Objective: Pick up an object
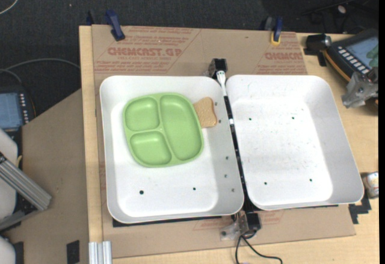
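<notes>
A green divided plate (162,129) with three compartments lies in the upper part of the left bin (174,196). A small tan, cracker-like piece (206,113) rests against the plate's right rim, close to the divider between the bins.
The right bin (289,142) sits beside the left one on a brown cardboard-covered bench (150,46). Blue and yellow clamps (114,23) hold the board at its far edge. Metal equipment (361,85) stands at the right edge, and cables trail below the bins.
</notes>
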`<action>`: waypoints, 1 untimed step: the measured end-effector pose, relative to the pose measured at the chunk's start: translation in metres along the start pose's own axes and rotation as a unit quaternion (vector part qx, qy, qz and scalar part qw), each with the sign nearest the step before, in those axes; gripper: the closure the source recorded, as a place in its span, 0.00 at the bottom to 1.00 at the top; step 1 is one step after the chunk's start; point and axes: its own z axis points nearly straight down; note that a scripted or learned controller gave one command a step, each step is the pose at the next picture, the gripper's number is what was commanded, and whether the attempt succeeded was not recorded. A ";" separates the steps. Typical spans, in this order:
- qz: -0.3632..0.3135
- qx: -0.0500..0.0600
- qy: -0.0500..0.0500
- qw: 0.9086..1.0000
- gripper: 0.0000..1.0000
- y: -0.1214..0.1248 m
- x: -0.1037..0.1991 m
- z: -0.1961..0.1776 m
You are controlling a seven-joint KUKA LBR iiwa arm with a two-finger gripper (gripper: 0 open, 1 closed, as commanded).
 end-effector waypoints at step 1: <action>-0.001 0.001 0.000 1.000 1.00 0.002 0.036 0.122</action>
